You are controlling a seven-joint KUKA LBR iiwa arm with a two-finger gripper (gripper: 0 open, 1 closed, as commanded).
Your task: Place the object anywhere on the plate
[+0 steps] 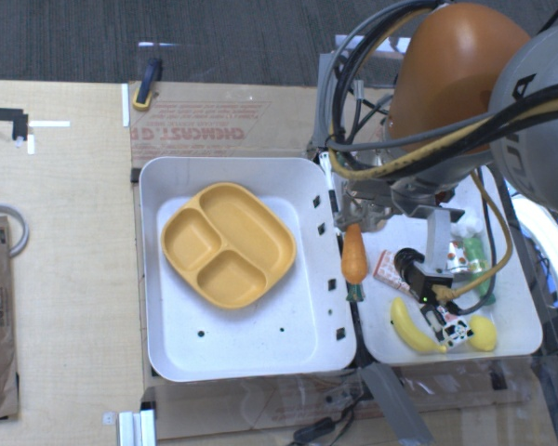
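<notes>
You see the yellow plate (228, 244) alone in the left bin (167, 342); right of it, the carrot (353, 258) hangs upright under the jaws (353, 219), whose grip you cannot tell, above the right bin (521, 337) holding a banana (411, 328).

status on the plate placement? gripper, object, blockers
Gripper over the bins' divider, carrot hanging beneath it, grip unconfirmed. Yellow plate in left bin, nothing on it. Banana and other items in right bin.

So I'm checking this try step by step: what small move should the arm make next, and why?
Probably carry the carrot left over the bin wall toward the yellow plate. The carrot hangs just under the gripper at the right bin's left edge, apparently lifted, and the plate lies bare in the left bin.
</notes>
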